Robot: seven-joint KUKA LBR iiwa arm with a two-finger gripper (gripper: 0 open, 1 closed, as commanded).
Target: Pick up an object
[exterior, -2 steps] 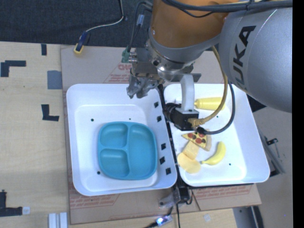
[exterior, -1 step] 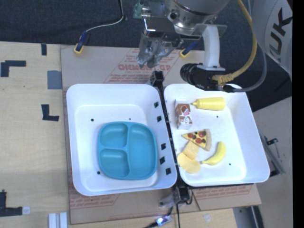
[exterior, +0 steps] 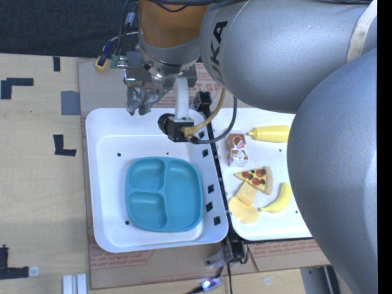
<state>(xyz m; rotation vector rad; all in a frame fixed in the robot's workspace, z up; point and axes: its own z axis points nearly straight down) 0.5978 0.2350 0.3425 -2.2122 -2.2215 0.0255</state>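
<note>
A divided plate (exterior: 164, 193) lies in the left bin (exterior: 101, 164); toy foods (exterior: 256, 179) lie in the right bin (exterior: 294, 228).

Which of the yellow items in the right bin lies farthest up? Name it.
The yellow mustard bottle, lying on its side at the top of the right bin. The banana and the cheese pieces sit lower, below the pizza slice.

The gripper (exterior: 142, 106) hung over the far rim of the left bin (exterior: 98, 164), beyond the blue divided plate (exterior: 164, 193) lying in it. Right of that bin, the other bin (exterior: 294, 228) held a pizza slice (exterior: 256, 178), banana (exterior: 277, 199) and mustard bottle (exterior: 269, 133).
</note>
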